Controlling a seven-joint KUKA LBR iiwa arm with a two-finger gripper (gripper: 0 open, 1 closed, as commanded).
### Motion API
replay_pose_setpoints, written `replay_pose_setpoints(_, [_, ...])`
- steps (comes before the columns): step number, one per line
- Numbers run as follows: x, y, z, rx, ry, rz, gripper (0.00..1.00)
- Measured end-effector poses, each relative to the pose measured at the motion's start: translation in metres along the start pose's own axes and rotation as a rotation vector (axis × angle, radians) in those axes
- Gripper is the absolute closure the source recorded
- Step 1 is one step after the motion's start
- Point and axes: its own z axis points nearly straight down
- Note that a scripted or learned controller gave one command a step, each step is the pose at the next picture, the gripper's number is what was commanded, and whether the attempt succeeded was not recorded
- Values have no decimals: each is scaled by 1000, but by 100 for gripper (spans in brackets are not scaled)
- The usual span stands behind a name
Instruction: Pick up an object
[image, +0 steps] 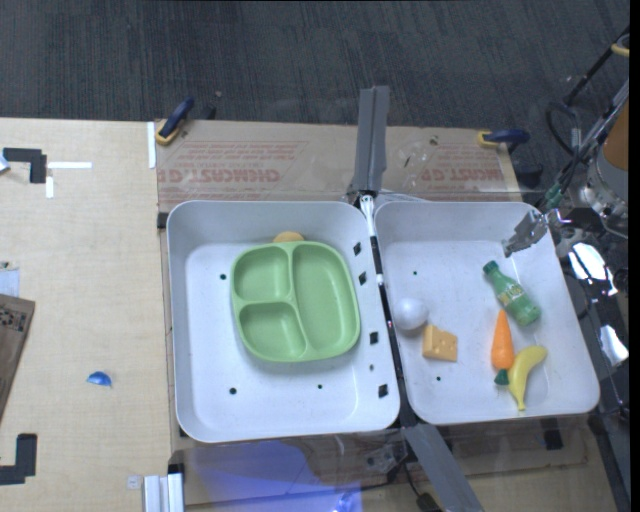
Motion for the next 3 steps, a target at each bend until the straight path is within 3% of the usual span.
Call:
replay_pose_setpoints(1, [-16, 0, 128, -5, 6, -52, 0])
replay_pose_setpoints(2, [-18, -1, 119, -4, 2, -50, 100])
replay_pose_setpoints(3, [54, 23, 34, -1, 0, 159, 100])
